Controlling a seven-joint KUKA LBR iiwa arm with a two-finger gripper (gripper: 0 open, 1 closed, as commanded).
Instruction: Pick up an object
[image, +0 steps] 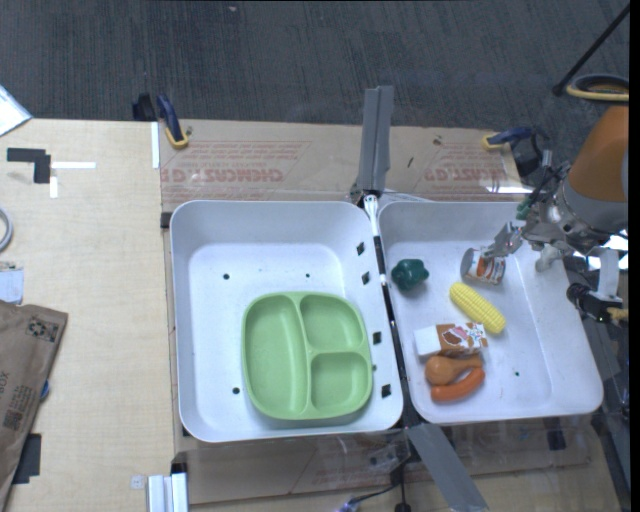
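Observation:
The right bin (560, 345) holds several toy foods. A small tin can (482, 267) lies near the bin's back. In front of it are a yellow corn cob (477, 307) and a dark green pepper (408, 273). A small white-and-brown carton (452, 339), an orange round fruit (439, 369) and a red sausage (459, 388) cluster toward the front. My gripper (525, 252) hangs low over the back right of this bin, open, its left finger (504, 243) just right of the can. Nothing is between the fingers.
The left bin (200, 300) holds a light green divided plate (305, 355). A grey divider post (376, 140) rises between the bins at the back. A brown paper bag (25, 370) lies on the bench at far left.

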